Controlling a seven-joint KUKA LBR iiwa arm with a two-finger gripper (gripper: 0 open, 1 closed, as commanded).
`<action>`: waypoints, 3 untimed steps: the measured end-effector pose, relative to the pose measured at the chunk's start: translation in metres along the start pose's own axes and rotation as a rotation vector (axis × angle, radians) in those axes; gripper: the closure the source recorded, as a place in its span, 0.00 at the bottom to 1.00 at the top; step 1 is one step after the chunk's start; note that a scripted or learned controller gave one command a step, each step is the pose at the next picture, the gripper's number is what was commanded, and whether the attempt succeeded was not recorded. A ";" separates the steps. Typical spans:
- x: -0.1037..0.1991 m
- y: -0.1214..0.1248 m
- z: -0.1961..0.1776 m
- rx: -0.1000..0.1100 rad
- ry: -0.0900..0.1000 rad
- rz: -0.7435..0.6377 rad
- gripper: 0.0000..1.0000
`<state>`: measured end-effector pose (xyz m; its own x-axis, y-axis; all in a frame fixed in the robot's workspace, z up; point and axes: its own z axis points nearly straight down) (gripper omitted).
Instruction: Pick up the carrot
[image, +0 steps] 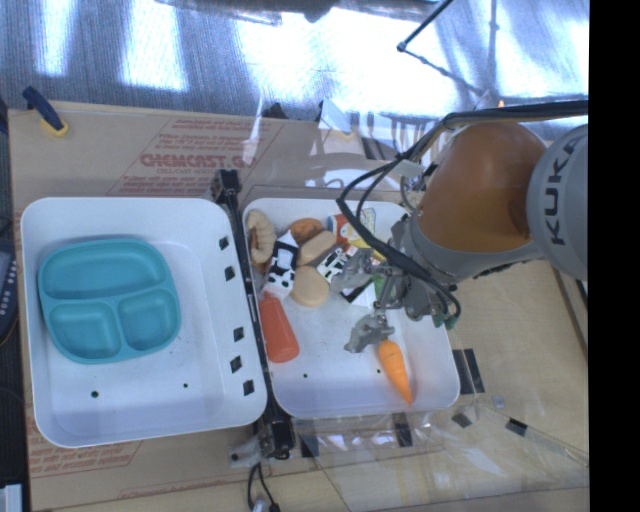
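White bin (425, 395) holds the carrot (396, 369); fingers (366, 335) seemingly together just beside its top.

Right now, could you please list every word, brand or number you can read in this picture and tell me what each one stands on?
"KUK": grey letters running vertically on the arm's grey housing, cut off at the picture's edge.
"CHEMCAST": large red print on the brown sheet behind the left bin.
Smaller red lines above and below that word, and along the sheet's front edge: too blurred to read.
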<state>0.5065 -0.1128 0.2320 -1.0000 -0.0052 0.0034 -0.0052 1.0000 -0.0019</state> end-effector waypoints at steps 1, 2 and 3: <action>-0.025 -0.064 0.009 0.001 -0.006 -0.158 0.00; -0.012 -0.081 0.140 -0.001 -0.007 -0.333 0.00; 0.019 -0.096 0.141 -0.002 -0.003 -0.483 0.00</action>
<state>0.4872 -0.2095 0.0917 -0.8831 -0.4692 0.0002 -0.4692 0.8831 0.0016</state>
